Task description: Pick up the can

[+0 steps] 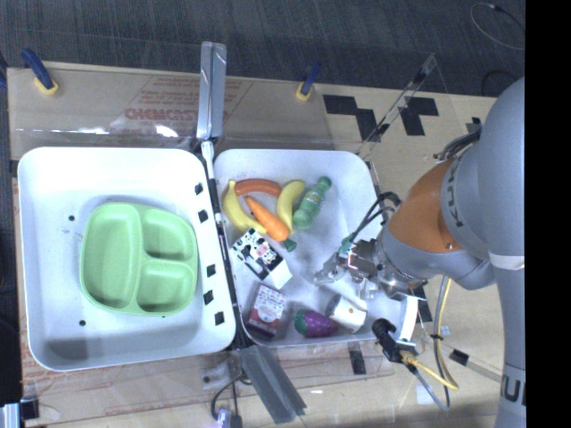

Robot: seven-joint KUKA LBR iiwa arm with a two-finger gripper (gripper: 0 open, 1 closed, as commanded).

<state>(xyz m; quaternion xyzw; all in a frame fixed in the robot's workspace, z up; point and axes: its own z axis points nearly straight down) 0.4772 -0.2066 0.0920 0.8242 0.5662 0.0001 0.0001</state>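
Toward the near edge of the right bin [361,163], the can [268,309] lies on its side, a small dark tin with a reddish label, just beside a purple eggplant-like toy [312,323] and a white cylinder [348,314]. The gripper [343,266] hangs over the bin's right part, near the white cylinder and apart from the can; whether the jaws are open or closed cannot be told from this slant, and nothing is seen between them. To do the step well, the arm would have to travel across toward the bin's left wall and come down centred on the can, with the jaws set across its narrow width, not along its length. The black-and-white carton [259,252] just above the can and the purple toy beside it leave little room, so a steep, careful descent seems wise, lest a neighbour be caught instead. The green plate [138,257] in the left bin [36,239] plays no part.
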